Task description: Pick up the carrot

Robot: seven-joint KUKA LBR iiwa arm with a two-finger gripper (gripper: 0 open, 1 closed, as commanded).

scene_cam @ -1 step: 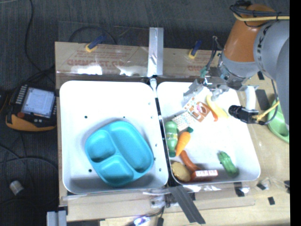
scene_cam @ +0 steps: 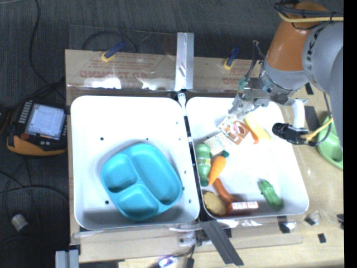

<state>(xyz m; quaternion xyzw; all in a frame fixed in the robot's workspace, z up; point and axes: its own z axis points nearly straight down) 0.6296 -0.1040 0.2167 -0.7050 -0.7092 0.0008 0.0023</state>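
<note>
While gripper [scene_cam: 239, 106] hovers (grip unclear) | carrot [scene_cam: 217, 164] lies below-left, apart

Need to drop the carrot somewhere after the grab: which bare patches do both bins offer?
Left bin: bare floor behind and left of the blue tray. Right bin: a bare patch between the carrot and the green vegetable. Crowded along the divider and front-left corner, and under the claw.

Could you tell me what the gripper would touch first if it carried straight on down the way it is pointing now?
Probably the small snack packet just under the gripper, not the carrot, which lies further along; depth is hard to judge.
</note>
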